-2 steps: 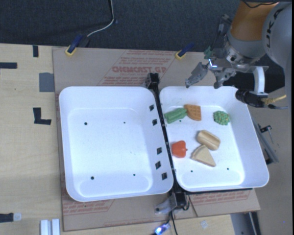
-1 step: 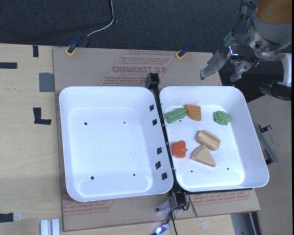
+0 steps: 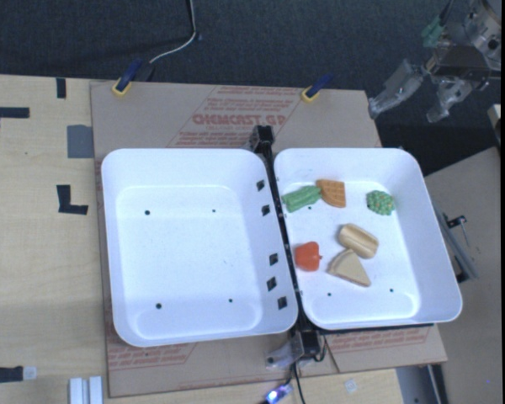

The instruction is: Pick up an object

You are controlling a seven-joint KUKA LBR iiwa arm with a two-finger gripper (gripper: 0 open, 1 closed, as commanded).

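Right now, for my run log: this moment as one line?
tool: open, raised beyond right bin | holding: nothing | right bin: five food toys | task: not started

Overhead slant onto both bins (image 3: 118, 175)

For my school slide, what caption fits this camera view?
Robot gripper hovers, jaws open, beyond the right bin holding five toy foods; nothing grasped.

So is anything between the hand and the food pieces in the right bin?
Nothing visible. The hand hangs above the bench beyond the right bin's far corner. The pieces lie loose and uncovered; the green lump is the one nearest it.
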